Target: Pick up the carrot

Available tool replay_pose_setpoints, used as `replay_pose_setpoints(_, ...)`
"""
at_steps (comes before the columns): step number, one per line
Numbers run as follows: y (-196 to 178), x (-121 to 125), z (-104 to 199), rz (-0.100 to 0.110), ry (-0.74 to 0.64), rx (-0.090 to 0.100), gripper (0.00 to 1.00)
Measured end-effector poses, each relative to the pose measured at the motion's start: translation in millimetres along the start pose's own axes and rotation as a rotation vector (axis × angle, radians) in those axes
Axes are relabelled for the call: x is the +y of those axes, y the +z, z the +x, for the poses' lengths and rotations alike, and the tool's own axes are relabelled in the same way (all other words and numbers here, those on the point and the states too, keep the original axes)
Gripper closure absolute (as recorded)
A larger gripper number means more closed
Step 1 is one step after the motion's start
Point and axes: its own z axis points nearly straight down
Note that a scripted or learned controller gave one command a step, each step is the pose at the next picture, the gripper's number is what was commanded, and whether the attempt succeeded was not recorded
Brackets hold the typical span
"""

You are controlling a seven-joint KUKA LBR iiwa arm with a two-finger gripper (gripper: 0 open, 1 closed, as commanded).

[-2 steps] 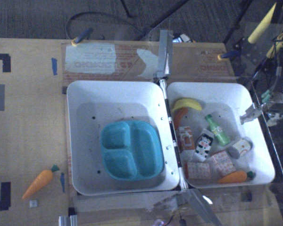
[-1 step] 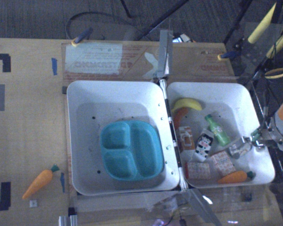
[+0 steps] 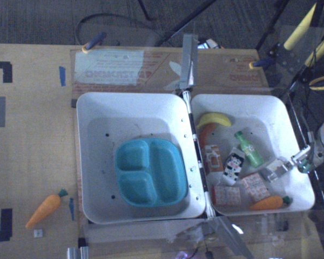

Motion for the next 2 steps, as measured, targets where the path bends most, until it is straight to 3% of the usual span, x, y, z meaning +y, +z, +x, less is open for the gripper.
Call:
replay_pose_setpoints(1,-73,1,-1,-0.002,-0.27,-0.003,0.0)
replay_pose_setpoints(2,20,2,1,-0.002,-0.6,-0.002,0.0)
